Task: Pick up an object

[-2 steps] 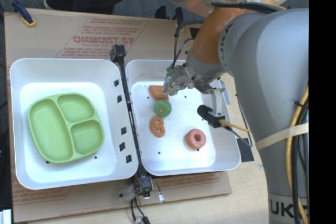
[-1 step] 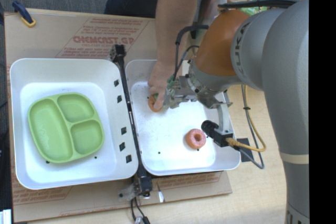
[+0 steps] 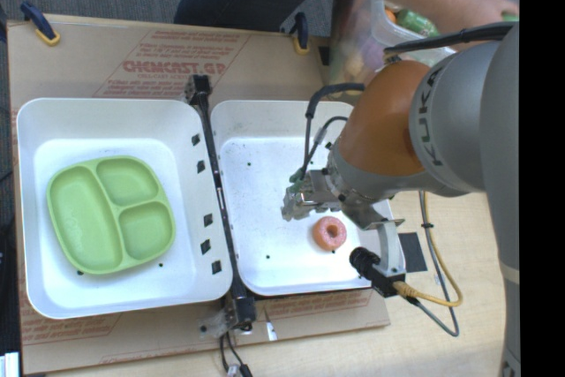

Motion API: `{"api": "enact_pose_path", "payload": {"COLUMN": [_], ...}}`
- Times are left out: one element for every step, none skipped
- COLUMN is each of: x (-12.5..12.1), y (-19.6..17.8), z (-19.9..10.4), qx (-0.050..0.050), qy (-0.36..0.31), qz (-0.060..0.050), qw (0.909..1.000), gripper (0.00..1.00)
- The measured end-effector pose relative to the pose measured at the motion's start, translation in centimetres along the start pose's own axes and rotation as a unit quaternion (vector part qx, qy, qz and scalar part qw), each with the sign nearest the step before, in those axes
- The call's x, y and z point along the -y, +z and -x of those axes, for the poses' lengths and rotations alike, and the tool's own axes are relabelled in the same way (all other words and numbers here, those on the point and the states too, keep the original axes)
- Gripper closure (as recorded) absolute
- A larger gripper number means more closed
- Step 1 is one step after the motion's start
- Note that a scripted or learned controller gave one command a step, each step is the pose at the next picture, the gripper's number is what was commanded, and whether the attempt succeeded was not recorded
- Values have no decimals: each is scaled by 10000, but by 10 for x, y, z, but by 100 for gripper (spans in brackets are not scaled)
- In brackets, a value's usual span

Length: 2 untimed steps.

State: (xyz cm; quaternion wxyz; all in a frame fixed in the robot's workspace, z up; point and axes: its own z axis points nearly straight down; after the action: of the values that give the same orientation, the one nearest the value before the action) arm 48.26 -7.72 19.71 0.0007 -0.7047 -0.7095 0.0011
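Green tray in the left bin

A divided green tray point(image 3: 110, 214) lies in the left white bin point(image 3: 35, 124); cardboard point(image 3: 168, 57) underneath.

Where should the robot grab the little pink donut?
Come straight down from above. The donut lies flat in the right bin, hole facing up, so pinching across one side of its ring, one finger in the hole, probably works best. The end effector sits just beside it.

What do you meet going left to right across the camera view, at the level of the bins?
Left bin → green divided plate lying in it → black clips along the seam between the bins → right bin → gripper → pink donut, on the right bin's floor.
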Motion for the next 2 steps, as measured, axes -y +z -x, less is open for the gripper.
{"api": "enact_pose_path", "payload": {"x": [0,-78], "y": [0,36], "z": [0,62], "qx": [0,-3], "qy": [2,18], "qz": [3,1], "qw": [10000,10000], "gripper": [0,0]}}
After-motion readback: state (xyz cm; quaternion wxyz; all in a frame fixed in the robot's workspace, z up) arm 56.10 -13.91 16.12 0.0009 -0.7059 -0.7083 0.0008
